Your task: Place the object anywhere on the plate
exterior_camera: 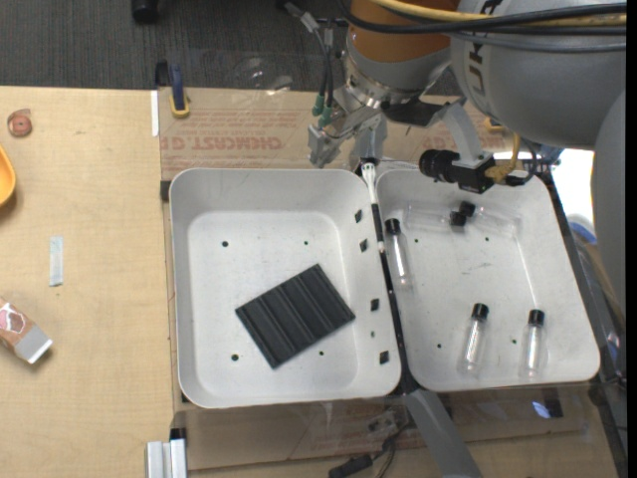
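A dark ribbed rectangular plate (296, 315) lies tilted in the left white bin (199, 217), toward its front. In the right bin (557, 267) lie several clear vials with black caps: one (395, 252) along the left wall, two (473, 332) (532, 337) near the front, and another (460, 214) toward the back. My gripper (343, 135) hangs over the far edge of the bins, near the wall between them, well behind the plate. Nothing shows in it.
The big grey arm covers the top right. A black fitting (453, 165) juts out over the right bin's back edge. Cardboard (239, 137) lies behind the left bin. On the wooden bench at left are an orange object (5, 182) and a small wrapped piece (22, 332).
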Robot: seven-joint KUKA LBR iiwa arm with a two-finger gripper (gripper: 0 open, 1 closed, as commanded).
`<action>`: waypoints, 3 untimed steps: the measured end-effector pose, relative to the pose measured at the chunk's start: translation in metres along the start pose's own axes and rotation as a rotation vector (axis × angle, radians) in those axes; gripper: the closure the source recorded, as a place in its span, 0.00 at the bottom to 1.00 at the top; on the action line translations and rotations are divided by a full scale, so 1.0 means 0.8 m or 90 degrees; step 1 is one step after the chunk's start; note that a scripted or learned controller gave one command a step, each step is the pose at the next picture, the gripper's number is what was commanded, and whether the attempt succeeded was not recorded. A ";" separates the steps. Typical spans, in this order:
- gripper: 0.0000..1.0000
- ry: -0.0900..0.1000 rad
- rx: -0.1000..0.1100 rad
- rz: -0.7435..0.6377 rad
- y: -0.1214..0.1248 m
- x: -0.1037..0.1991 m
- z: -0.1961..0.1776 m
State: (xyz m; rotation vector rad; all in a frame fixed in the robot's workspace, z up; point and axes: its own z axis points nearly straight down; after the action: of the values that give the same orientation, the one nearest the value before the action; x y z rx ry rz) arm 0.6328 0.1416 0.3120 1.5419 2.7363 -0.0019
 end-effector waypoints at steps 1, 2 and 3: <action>1.00 0.000 -0.002 -0.332 0.023 0.053 -0.007; 1.00 0.000 -0.002 -0.523 0.054 0.093 0.012; 1.00 0.000 -0.001 -0.525 -0.009 0.063 0.042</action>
State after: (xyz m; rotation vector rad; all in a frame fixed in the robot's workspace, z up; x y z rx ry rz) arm 0.6006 0.1809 0.2781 0.3166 3.1249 0.0005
